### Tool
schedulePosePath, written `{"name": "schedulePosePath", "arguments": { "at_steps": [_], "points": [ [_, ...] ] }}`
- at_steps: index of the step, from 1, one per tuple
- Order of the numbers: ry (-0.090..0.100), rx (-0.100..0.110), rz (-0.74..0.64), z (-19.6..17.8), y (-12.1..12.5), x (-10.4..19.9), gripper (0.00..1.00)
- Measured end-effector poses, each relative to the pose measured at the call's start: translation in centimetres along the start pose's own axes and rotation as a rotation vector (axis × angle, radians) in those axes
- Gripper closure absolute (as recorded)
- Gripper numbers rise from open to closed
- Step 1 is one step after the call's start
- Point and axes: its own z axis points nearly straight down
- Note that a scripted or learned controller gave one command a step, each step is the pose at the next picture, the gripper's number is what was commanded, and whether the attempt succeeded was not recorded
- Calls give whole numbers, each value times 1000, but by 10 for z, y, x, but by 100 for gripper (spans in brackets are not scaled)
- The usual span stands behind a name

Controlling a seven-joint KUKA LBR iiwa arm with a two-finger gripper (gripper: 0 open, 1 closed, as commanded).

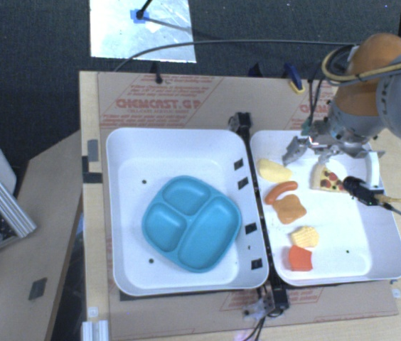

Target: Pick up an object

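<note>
6 toy food pieces are seen in the right bin [382, 258]; a pizza slice [326, 179], tan with red dots, lies flat just below the gripper [307, 145] fingertips; a pale yellow piece [274, 170] lies just left of and below them; a red sausage [281, 190] and an orange toast-like piece [289, 208] lie further below; a ridged yellow chip [304, 237] and a red-orange chunk [300, 259] lie well apart from the fingers, nearest the front wall.

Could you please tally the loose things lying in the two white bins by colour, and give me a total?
Blue: 1, the divided plate in the left bin.
Yellow: 2, a pale yellow piece and a ridged yellow piece.
Orange to red: 3, a sausage, a tan-orange piece and a red-orange piece.
Mixed: 1, a pizza slice.
Total: 7.
</note>
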Motion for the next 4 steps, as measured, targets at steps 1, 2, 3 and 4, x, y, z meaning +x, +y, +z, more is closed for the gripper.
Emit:
{"name": "schedulePosePath", "arguments": {
  "at_steps": [1, 2, 3, 4],
  "points": [
    [0, 0, 3, 62, -2, -2, 0],
    [0, -3, 4, 64, -2, -2, 0],
    [0, -7, 4, 52, 0, -2, 100],
    [0, -7, 0, 6, 3, 4, 100]
  ]
}}
